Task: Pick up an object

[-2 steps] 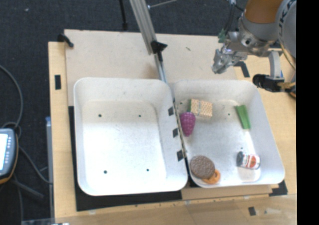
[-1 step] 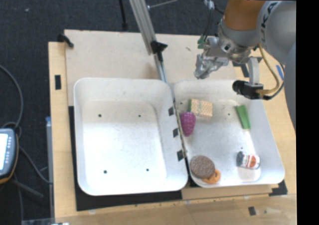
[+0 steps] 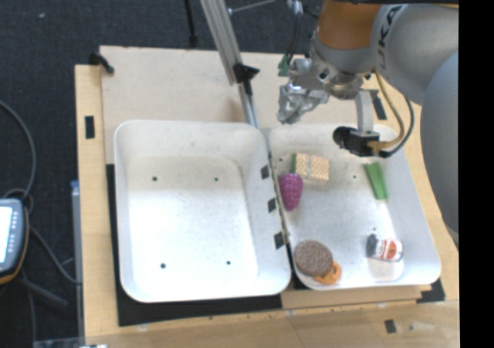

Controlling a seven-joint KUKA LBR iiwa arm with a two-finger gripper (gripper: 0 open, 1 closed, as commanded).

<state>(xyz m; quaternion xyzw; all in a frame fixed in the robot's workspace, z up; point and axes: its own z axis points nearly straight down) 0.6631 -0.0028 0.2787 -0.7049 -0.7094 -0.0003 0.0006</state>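
Gripper (image 3: 293, 107) poised over back edge of right bin (image 3: 413, 207), near the divide; open or clenched: cannot tell. Nothing seen in its grasp. In right bin: 1 wafer (image 3: 312, 167), purple piece (image 3: 291, 190) just beside it, green stick (image 3: 376, 180), brown disc (image 3: 312, 258) at front, small can (image 3: 384, 248). Left bin (image 3: 131, 146) alongside on counter (image 3: 162, 80).

Honestly there's not much to read here. The only lettering I can spot is on the grey arm (image 3: 421, 38) at the far right, just below the orange band, a dark vertical strip of letters that looks like part of the KUKA logo, cut off and too blurry to spell out. The handheld screen (image 3: 9, 234) at the left edge is unreadable.
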